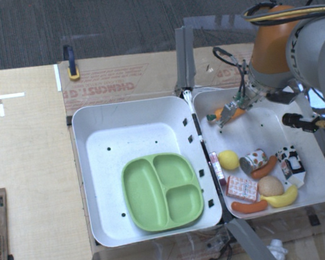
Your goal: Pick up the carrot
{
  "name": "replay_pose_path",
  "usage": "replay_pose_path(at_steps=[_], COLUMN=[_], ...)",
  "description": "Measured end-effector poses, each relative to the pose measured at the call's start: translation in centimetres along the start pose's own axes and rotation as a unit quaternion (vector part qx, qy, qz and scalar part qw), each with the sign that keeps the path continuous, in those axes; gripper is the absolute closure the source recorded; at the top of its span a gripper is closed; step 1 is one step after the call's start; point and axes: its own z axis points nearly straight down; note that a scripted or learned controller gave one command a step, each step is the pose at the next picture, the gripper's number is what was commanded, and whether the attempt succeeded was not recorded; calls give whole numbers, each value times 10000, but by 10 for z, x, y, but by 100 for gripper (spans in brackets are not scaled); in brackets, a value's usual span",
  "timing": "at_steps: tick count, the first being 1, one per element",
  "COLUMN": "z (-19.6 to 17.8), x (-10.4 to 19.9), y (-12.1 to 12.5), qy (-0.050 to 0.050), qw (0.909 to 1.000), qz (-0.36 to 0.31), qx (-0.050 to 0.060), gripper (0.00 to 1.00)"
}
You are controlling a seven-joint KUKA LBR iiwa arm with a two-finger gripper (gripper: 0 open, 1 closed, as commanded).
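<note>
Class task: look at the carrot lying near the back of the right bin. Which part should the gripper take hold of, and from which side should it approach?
Grip the carrot across its thin orange body, coming straight down from above. It lies flat and slanted on the right bin floor, with open floor either side. The gripper is already at it, so the exact middle is partly hidden.

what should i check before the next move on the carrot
1. Carrot in view, at the back of the right bin: ok.
2. Gripper over the carrot: ok.
3. Carrot between the fingers: cannot tell, the spot is too small and cluttered.
4. Carrot off the bin floor: cannot tell.
5. Carrot apart from the other items: ok, the lemon and the can lie nearer the front.
6. Lift path free of the divider: ok, the carrot sits to its right.
</note>
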Motion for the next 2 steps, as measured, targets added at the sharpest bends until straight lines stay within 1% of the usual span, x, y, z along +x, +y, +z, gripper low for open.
replay_pose_path(at_steps=[1,2], z=[-13,-94], x=[-3,60], y=[1,27], qy=[-34,18], qw=[10000,9556], qz=[14,2947], qx=[-26,62], gripper=[100,100])
